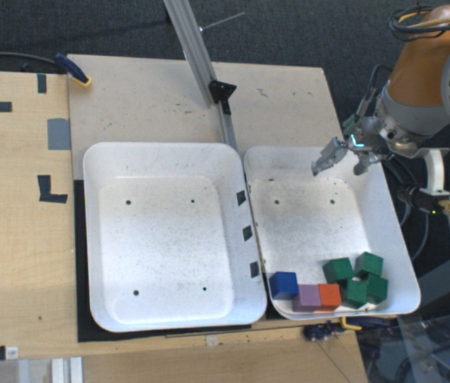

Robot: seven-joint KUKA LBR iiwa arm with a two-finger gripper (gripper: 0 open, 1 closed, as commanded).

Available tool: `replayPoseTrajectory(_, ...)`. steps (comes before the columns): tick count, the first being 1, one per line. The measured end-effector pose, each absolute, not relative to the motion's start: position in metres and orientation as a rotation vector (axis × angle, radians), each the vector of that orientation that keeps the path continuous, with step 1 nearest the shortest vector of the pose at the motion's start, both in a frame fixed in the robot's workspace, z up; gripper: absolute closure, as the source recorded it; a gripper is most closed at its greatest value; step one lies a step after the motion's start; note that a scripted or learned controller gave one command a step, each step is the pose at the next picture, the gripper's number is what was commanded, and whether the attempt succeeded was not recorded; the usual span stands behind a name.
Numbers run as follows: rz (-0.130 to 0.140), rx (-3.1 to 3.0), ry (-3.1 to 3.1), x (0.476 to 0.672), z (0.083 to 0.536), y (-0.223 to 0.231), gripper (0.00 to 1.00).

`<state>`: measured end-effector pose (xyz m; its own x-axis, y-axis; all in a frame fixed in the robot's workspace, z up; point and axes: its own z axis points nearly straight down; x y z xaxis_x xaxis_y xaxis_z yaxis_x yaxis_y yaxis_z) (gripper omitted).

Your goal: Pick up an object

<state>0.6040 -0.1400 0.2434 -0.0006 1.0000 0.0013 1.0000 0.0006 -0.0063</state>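
Small blocks lie bunched in the near right corner of the right bin [305, 214]: a blue cube [284, 284], a purple one [309, 296], an orange one [329, 295] and several green ones [356, 278]. My gripper [343, 164] hangs over the far right corner of that bin, well away from the blocks. It is open, and nothing sits between its fingers [324, 159].
The left bin [161, 230] stands beside the right one, with a low rim between them. A slanted metal rail [197, 54] runs down from the top to the gap between the bins. The grey and orange arm [424, 70] fills the upper right.
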Motion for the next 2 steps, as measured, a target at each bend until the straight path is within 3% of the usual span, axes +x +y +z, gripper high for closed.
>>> replayPoseTrajectory(1,0.001,-2.219,-2.223,0.605,0.246,-0.140,0.00)
replayPoseTrajectory(2,0.008,-2.216,-2.219,0.605,0.182,-0.138,0.00)
